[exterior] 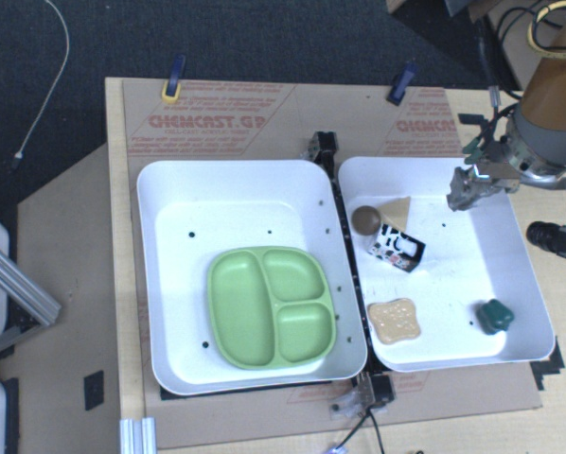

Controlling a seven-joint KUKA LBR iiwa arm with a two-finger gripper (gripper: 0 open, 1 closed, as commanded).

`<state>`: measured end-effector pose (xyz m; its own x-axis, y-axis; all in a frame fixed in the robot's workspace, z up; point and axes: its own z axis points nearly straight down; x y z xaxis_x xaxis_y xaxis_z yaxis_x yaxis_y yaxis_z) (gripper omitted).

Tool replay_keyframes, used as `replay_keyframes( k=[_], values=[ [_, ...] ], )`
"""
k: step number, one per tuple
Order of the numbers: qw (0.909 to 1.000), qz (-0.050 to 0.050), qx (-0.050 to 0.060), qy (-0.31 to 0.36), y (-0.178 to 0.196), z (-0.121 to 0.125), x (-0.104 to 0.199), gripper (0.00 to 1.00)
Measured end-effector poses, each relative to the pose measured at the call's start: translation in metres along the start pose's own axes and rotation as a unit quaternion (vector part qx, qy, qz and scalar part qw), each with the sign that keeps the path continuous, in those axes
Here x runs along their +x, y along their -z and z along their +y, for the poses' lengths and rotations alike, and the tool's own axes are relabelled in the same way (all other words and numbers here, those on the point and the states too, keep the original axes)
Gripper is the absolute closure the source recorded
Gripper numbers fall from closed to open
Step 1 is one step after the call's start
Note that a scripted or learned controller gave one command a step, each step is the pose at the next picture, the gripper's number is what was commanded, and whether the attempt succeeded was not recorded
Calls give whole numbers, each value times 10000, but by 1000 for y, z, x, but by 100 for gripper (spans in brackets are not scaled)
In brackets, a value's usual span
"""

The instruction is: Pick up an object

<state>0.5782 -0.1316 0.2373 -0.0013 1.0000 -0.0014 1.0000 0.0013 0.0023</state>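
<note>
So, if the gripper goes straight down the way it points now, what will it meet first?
Probably the bare floor of the right bin. The gripper hangs over the bin's far part, pointing down, and nothing lies under it. The tan wedge and the brown ball sit off to the side. Depth is hard to judge from this view.

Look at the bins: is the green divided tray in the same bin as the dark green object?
No: the green divided tray lies in the left bin, the dark green object in the right bin.
</note>
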Motion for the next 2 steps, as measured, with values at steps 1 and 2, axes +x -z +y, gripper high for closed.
replay_keyframes(
  k=[1, 2],
  values=[
    [10000, 17, 18, 18, -1, 3, 44, 100],
    [10000, 13, -1, 24, 6, 9, 94, 100]
  ],
)
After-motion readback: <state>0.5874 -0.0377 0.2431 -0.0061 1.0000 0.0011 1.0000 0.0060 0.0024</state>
